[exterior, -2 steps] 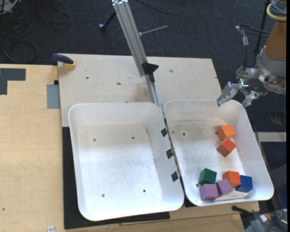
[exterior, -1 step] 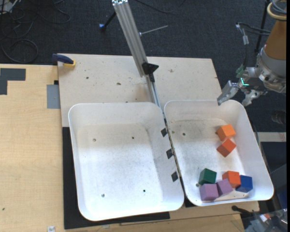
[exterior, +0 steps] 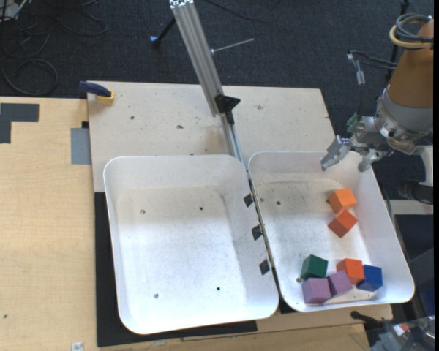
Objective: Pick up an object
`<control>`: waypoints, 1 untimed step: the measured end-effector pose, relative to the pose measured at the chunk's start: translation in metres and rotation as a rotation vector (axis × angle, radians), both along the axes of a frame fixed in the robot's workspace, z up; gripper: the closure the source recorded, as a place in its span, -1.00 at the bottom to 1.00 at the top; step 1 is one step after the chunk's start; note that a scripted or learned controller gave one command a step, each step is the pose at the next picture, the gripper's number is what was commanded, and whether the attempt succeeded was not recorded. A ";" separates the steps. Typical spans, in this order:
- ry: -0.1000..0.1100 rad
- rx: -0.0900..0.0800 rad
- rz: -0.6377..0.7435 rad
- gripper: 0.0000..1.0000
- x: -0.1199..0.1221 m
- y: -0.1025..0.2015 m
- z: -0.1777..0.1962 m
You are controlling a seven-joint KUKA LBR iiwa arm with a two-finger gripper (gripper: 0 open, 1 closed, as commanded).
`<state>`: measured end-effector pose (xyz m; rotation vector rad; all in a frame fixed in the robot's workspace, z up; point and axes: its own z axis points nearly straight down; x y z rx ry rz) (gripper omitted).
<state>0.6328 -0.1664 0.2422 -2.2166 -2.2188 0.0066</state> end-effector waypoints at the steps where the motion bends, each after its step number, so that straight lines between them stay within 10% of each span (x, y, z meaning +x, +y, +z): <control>1: 0.001 0.001 -0.001 -1.00 -0.005 0.003 -0.045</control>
